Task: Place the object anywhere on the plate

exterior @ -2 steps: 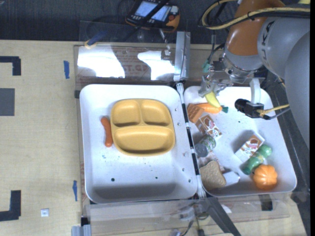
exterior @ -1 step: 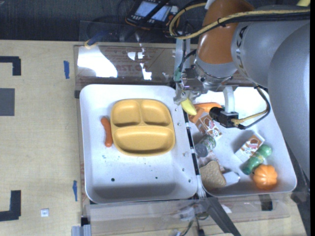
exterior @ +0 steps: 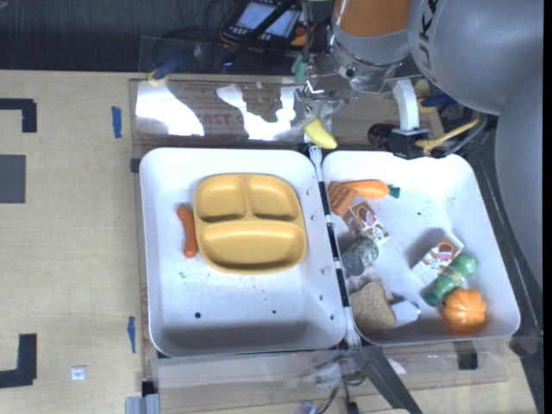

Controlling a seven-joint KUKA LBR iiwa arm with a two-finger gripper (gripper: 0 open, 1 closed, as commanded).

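A pale wooden bench [exterior: 69, 257] carries two white bins side by side, with a dark floor and cables beyond its far edge. We see the grey arm [exterior: 466, 33] entering from the right, its orange band above the wrist. The left bin [exterior: 164, 317] holds a yellow plate [exterior: 250, 222] with three compartments and a small orange sausage [exterior: 188, 231] lying just beside the plate's left rim. The right bin [exterior: 492, 205] holds a carrot [exterior: 366, 188], a pumpkin [exterior: 466, 309], a green item, a bread slice [exterior: 373, 307], small cartons and a can.

The gripper [exterior: 317, 115] hangs above the far end of the wall between the bins. A small yellow object [exterior: 320, 133], banana-like, sits at its tip and appears pinched between the fingers, which we judge to be nearly closed on it; the view is too cluttered for certainty.

We judge the step in hand to be the carry to the plate. To do it well, the arm should move left and toward the camera until the object is over the plate's middle, lower close to a compartment, then release, so that the curved piece does not roll over the rim.
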